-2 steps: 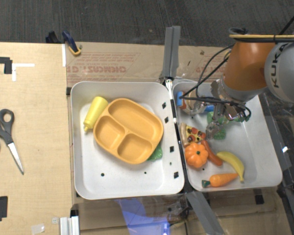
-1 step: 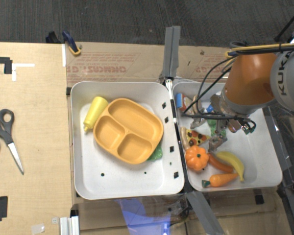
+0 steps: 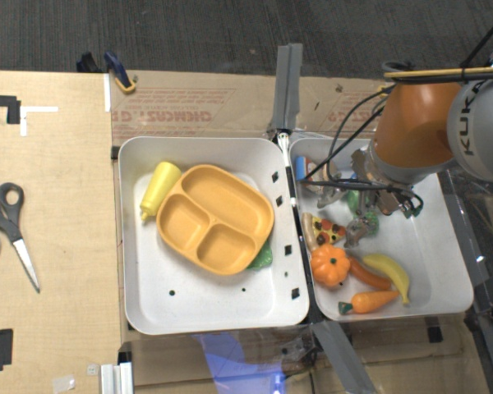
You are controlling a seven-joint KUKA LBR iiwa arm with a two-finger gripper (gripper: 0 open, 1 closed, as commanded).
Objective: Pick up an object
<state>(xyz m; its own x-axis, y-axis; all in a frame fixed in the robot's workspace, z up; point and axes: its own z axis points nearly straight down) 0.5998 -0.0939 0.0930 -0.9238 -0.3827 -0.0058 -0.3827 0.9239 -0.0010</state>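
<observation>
My gripper [image 3: 361, 220] hangs low in the right bin [image 3: 444, 245], under the orange-banded wrist, just above and right of a toy pizza slice [image 3: 324, 232]. Something green [image 3: 352, 197] shows beside the gripper, partly hidden by cables. In front of it lie an orange pumpkin [image 3: 330, 265], a yellow banana [image 3: 392, 273] and two carrots, one [image 3: 368, 275] between pumpkin and banana, one [image 3: 371, 301] near the front wall. Nothing is seen held.
The left bin [image 3: 131, 245] holds an orange divided plate [image 3: 214, 217], a yellow bottle [image 3: 158, 189] at its left and a green item [image 3: 261, 258] tucked under its right edge. A blue item [image 3: 301, 168] lies by the right bin's far left wall. Scissors [image 3: 12, 228] rest on the bench at the far left.
</observation>
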